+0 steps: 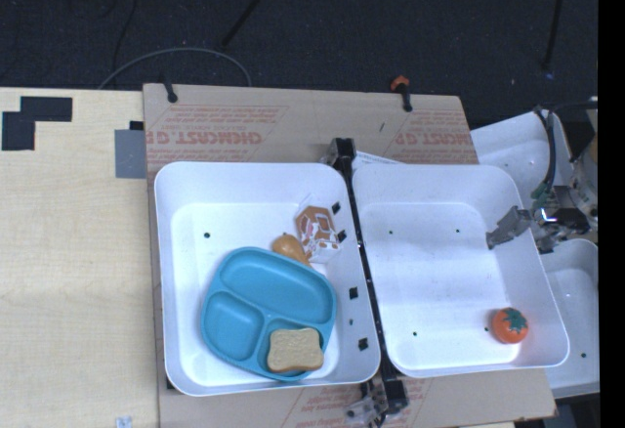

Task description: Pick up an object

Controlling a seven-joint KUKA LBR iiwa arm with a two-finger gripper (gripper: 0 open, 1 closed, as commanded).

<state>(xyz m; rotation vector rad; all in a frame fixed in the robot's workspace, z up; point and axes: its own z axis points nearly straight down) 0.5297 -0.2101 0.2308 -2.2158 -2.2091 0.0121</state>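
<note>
Landmark = black divider strip (359,260) btwn the two shallow white bins. Left of it: blue three-compartment plastic tray (266,311), tan bread slice (295,350) in tray's near-right compartment; clear crumpled wrapper (317,227) behind tray. Right of it: small orange round fruit (509,325), near-right corner.

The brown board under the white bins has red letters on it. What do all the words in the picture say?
Cardboard board, left red print: upside down, looks like "CHEMCAST GP", the last letters unsure.
Cardboard board, right red print: same kind, partly hidden, too blurred to read.
Board's bottom edge: red print, too small to read.
Clear wrapper in the left bin: brown pattern, no readable words.
</note>
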